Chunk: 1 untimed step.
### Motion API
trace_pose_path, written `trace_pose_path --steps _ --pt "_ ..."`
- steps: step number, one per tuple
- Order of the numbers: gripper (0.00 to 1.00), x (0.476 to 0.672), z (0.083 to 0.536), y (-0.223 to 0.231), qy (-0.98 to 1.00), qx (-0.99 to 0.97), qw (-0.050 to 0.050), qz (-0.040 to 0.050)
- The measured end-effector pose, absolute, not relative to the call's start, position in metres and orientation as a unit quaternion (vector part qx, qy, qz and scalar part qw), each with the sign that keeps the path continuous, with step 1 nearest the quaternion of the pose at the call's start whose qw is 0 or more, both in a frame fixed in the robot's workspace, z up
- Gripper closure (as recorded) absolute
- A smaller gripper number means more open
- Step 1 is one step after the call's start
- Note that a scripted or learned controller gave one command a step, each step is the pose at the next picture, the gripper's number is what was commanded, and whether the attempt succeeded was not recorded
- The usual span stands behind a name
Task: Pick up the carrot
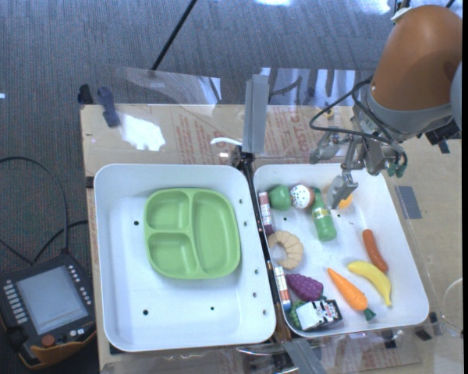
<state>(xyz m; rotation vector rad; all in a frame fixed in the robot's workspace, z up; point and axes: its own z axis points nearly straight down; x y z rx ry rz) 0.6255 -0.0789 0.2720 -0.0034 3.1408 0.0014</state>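
Carrot [348, 288]: lying flat in right bin [409, 248], near front edge, tip pointing toward bin centre, green stub toward front right corner. Just beside banana [374, 279], on banana's left. Purple grapes [304, 286] to carrot's left; black-and-white carton [320, 313] near front wall.

Pincer [342, 188]: hanging over rear part of right bin, well apart from carrot. Opening width not discernible; nothing visibly gripped. Positioned just above green bottle [324, 224], beside white spotted ball [300, 195] and green round fruit [279, 197].

Also in right bin: ring doughnut [286, 248] at centre left, red-orange sausage [374, 250] toward right wall.

Left bin [117, 287]: holding green divided plate [192, 232]. Both bins resting on worktop [179, 131].
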Motion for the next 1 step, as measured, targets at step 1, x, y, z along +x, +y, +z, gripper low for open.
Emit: trace_pose_path --steps 1 --pt "0.0 0.4883 0.2265 -0.0462 0.999 -0.045 -0.003 0.001"
